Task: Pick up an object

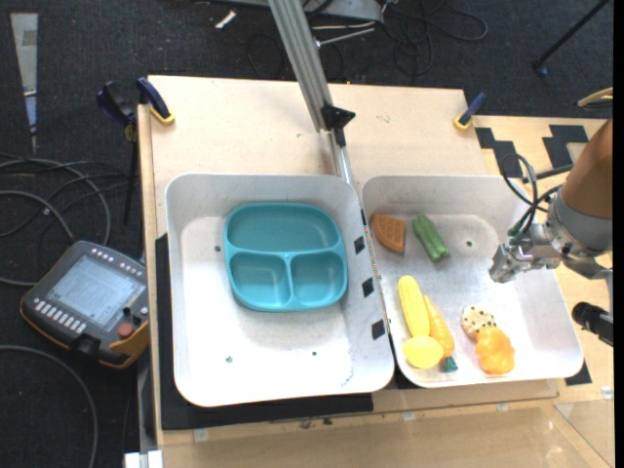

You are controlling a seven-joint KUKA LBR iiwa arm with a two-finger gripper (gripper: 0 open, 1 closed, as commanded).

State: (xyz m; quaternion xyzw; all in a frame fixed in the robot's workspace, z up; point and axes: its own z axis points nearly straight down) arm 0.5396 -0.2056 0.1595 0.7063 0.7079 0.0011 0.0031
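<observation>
Objects for picking lie in the right-hand bin (546,354), the nearest of them along its front edge: a round yellow piece (423,352) at the front left, touching the lower end of a yellow corn cob (412,306) that runs away from the front, with an orange carrot (442,331) lying just beside the cob on its right and a small dark green bit at the carrot's near tip. To the right of these, near the front right corner, sits an orange fruit (495,351), and touching it on its far side is a pale, speckled round piece (477,321). Farther back in the same bin, near its far left corner, lies a brown wedge-shaped piece (390,232), and just beside it on the right a green vegetable (430,238) set at a slant. The gripper (503,264) hangs over the right part of this bin, well apart from every item and with nothing visibly between its parts; whether it is spread or closed I cannot tell. The left-hand bin (195,359) holds a teal divided tray (286,255) with three compartments. Beyond both bins, a grey metal pole (304,52) slants up from the bench (244,130).
</observation>
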